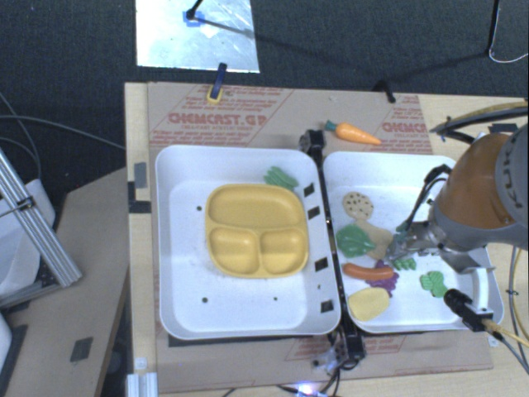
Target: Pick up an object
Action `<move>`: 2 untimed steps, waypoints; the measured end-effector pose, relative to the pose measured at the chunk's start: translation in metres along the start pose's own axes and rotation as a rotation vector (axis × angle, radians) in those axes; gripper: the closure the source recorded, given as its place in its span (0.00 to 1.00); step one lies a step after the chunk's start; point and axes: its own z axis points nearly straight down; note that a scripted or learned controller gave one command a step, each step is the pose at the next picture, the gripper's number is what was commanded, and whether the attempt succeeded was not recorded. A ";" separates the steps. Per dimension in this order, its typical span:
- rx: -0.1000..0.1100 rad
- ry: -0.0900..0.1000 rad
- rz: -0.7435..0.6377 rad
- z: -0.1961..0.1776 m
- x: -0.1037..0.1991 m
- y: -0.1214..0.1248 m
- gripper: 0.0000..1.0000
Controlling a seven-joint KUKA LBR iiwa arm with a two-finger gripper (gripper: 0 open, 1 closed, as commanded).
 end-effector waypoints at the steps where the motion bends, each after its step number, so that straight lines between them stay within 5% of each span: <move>1: 0.019 0.015 -0.010 -0.019 0.040 0.071 1.00; 2: 0.024 0.013 -0.002 0.018 0.033 0.068 1.00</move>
